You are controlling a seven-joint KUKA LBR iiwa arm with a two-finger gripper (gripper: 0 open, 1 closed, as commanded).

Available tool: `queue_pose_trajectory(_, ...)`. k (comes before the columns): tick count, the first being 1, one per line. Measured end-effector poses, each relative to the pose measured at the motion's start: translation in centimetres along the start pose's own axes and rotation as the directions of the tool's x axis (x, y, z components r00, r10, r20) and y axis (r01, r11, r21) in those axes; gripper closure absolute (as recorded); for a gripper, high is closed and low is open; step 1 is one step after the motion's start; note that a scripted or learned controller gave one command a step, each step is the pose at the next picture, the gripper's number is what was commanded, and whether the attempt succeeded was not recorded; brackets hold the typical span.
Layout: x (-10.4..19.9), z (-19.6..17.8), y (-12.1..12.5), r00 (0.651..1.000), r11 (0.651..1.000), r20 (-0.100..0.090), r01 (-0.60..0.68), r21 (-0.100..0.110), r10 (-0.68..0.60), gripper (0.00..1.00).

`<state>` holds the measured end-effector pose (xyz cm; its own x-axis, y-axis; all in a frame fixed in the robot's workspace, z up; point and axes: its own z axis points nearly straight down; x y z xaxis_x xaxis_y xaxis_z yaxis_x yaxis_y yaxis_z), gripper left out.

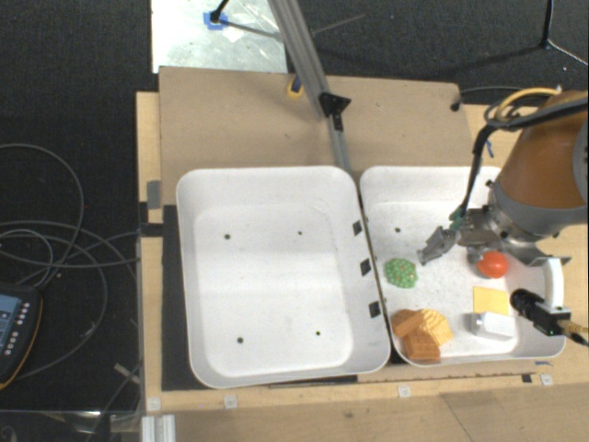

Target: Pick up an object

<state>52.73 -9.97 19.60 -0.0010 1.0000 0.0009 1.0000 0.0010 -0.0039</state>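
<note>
A brown wooden counter (pixel 239 118) carries two shallow white plastic bins side by side, seen from above at a slant. The left white bin (pixel 198 201) sits at centre. The right white bin (pixel 386 187) touches it along a shared edge marked by small black clips.

The grey arm with an orange band (pixel 543 168) reaches in from the right, over the right bin. Its tool (pixel 433 250), a grey two-finger end, points down and left, over the bin's middle. Its two fingers look close to each other with nothing visible between them, though the detail is small.

The objects all lie in the right bin. A round green bumpy ball (pixel 400 272) rests just below and left of the tool tip, near the shared edge. A small red-orange round fruit shape (pixel 493 264) sits close under the arm's wrist. A flat yellow square block (pixel 490 300) lies just below it. A small white-grey boxy item (pixel 488 325) lies beneath the yellow block. An orange-tan lumpy object (pixel 422 331) rests at the bin's near edge.
</note>
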Motion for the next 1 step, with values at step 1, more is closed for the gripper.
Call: queue_pose_trajectory(1,-0.12,4.21,0.09,1.0,1.0,0.0,0.0,0.0,0.0,0.0)
